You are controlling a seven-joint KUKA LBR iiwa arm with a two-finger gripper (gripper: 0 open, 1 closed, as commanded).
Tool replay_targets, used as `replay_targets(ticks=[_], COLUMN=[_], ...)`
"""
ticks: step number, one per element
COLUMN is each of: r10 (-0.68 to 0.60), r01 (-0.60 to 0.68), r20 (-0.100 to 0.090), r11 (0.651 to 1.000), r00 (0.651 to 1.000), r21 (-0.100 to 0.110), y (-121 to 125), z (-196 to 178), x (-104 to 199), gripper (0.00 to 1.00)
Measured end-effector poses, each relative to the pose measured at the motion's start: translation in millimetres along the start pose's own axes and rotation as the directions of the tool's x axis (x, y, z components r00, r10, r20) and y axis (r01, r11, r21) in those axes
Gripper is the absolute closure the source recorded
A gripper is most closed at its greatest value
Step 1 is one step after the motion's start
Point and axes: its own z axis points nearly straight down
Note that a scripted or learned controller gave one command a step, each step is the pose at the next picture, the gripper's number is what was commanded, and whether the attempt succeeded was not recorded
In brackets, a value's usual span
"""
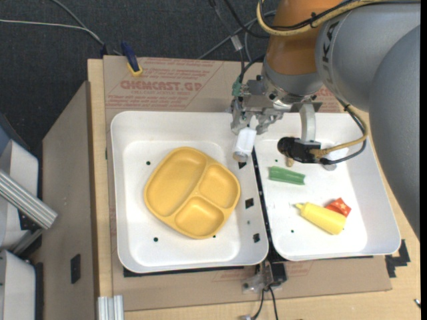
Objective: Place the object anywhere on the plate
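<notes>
A yellow three-compartment plate [192,191] lies in the left bin [127,199]. My gripper [250,124] hangs over the seam between the two bins, just beyond the plate's upper right corner. A small white cylinder [244,141] with a dark lower end sits between its fingers and points down and to the left. The gripper is shut on this cylinder, which is held above the bin floor.
The right bin [373,199] holds a green stick [287,175], a yellow squeeze bottle [321,217] and a small red piece [339,207]. A cardboard sheet [167,79] lies behind the bins. The arm's bulk covers the upper right.
</notes>
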Motion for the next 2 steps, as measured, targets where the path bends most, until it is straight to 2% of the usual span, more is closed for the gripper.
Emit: replay_targets(ticks=[1,2], r10=[0.002,0.002], r01=[-0.002,-0.002], r20=[0.001,0.002], r11=[1.0,1.0], r00=[1.0,1.0], r21=[0.0,0.0], y=[-0.5,13.2], z=[2.6,19.0], x=[46.9,100.7], gripper=[1.0,1.0])
